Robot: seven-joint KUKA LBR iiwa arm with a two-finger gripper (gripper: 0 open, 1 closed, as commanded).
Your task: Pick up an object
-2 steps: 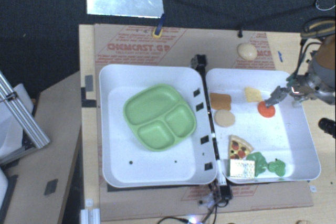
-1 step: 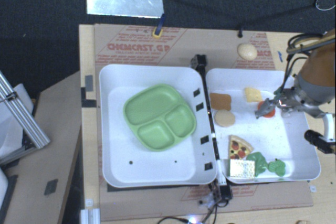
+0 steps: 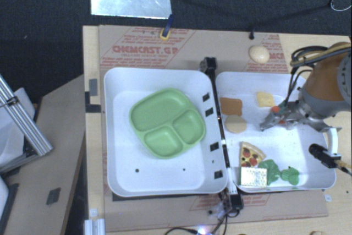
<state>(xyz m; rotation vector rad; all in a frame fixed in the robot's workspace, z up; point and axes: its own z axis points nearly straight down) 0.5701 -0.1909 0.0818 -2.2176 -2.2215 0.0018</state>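
The right bin (image 3: 308,143) holds several toy foods: a brown toast slice (image 3: 231,105), a pale round piece (image 3: 236,125), a yellow cheese piece (image 3: 265,99), a pizza slice (image 3: 251,154), a speckled white square (image 3: 253,176) and green leafy pieces (image 3: 279,171). My gripper (image 3: 272,118) hangs low over the middle of this bin. It is just right of the pale round piece and below the cheese, apart from both. I see nothing held in it.
The left bin (image 3: 118,118) bears a green divided plate (image 3: 168,123). A beige egg-shaped object (image 3: 258,53) lies on the cardboard behind the right bin. The grey arm (image 3: 324,93) with cables covers the right bin's far right side.
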